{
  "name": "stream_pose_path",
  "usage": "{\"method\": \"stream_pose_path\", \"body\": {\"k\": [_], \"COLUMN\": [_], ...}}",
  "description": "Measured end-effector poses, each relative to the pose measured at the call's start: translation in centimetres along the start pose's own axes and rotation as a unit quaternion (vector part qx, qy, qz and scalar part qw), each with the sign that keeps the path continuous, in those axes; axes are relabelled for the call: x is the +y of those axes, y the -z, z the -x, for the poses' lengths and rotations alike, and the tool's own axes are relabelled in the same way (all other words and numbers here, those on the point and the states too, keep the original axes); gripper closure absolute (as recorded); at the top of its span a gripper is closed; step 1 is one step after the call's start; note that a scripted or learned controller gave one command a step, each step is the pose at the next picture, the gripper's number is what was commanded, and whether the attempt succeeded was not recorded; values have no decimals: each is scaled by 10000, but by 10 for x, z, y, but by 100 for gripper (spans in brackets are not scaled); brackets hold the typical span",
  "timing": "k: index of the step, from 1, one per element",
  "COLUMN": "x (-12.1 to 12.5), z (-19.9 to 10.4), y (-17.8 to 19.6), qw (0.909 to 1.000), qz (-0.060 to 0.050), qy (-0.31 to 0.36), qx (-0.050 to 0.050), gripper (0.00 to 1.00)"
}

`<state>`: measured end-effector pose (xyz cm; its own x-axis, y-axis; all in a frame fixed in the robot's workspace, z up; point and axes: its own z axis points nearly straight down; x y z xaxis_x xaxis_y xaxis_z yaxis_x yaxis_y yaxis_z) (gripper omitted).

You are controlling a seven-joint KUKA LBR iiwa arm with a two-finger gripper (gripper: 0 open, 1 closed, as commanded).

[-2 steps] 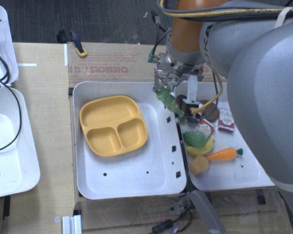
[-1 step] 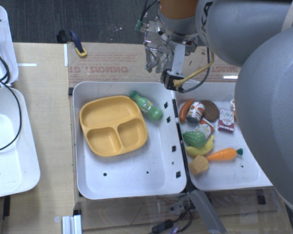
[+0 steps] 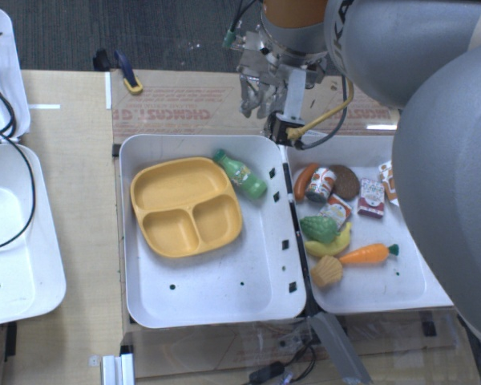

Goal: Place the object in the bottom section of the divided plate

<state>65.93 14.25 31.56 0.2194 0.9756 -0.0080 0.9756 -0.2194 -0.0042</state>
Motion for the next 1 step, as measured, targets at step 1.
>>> {"method": "stream_pose_path", "body": {"k": [1], "x": [-18], "z": [-77], "y": [-83], "qw": [9914], "qz": [7], "qy": [1309], "qx": [23], "gripper": [100]}}
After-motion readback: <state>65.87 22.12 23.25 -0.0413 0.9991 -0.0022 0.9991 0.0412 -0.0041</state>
